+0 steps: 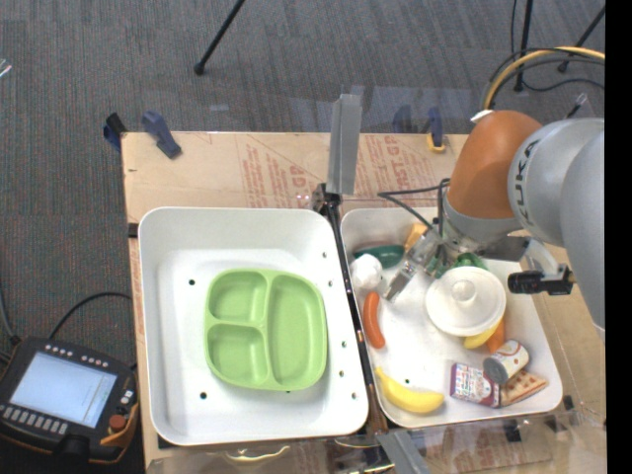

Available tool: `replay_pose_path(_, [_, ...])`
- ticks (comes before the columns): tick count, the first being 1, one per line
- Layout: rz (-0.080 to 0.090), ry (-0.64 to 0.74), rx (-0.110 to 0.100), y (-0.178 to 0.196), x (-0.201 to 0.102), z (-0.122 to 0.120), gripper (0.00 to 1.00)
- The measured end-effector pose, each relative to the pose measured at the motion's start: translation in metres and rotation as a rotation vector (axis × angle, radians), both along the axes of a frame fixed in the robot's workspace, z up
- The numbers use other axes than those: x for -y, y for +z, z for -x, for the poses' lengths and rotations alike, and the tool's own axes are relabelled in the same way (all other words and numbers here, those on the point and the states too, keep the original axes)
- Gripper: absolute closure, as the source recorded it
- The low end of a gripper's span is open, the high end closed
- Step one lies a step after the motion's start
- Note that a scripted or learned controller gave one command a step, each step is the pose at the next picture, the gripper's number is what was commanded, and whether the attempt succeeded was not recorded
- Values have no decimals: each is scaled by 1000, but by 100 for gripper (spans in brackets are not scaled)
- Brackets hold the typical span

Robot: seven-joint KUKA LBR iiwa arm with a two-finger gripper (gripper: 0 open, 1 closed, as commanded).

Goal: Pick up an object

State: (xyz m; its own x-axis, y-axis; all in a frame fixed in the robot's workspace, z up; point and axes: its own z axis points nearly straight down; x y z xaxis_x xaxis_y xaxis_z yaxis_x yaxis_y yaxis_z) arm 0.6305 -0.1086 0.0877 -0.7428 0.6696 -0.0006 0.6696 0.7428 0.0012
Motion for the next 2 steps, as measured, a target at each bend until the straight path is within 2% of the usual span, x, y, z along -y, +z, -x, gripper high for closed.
replay_pose_path(1, [1,-86,1,0,21,-9,0])
replay_pose_path(2, [-4,-343,-1,0,48,-11,0])
